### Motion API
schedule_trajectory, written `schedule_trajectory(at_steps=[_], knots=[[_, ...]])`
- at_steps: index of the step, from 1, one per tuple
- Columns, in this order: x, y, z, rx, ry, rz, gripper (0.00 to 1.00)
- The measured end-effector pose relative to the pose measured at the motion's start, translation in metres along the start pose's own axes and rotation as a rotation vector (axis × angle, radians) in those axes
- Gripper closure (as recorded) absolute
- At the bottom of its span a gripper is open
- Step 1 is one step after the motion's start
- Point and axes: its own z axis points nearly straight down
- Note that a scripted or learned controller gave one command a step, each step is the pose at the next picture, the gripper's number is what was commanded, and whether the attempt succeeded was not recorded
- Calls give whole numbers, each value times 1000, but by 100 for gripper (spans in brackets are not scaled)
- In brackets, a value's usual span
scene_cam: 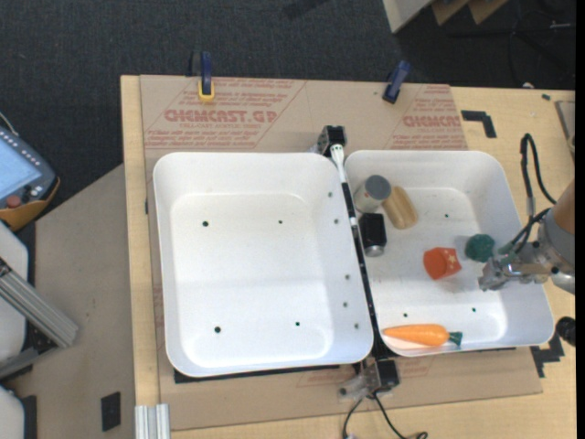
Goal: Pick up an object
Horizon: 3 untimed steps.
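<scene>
The right bin (512, 199) holds several objects. A grey can (376, 188) and a tan cylinder (400, 208) lie near its back left, with a black block (372, 232) just in front of them. A red object (442, 262) sits mid-bin, and a dark green ball (479, 246) is to its right. An orange carrot with a green tip (420, 336) rests along the front rim. My gripper (494, 275) reaches in from the right, low over the bin floor, just below and right of the green ball and apart from the red object. Nothing shows in its grasp.
The left bin (183, 245) stands beside the right one, joined along a black divider strip (352, 227). Both rest on a cardboard sheet (274, 108) held by blue clamps (205, 69) at the back. A cable (530, 167) loops near the arm at the right.
</scene>
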Motion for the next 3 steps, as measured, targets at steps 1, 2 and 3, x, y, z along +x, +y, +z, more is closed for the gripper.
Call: schedule_trajectory(at_steps=[1,2,3], knots=[[93,39,-63,-13,-1,-12,100],[56,49,3,0,-1,1,100],[28,65,38,-13,1,-2,100]])
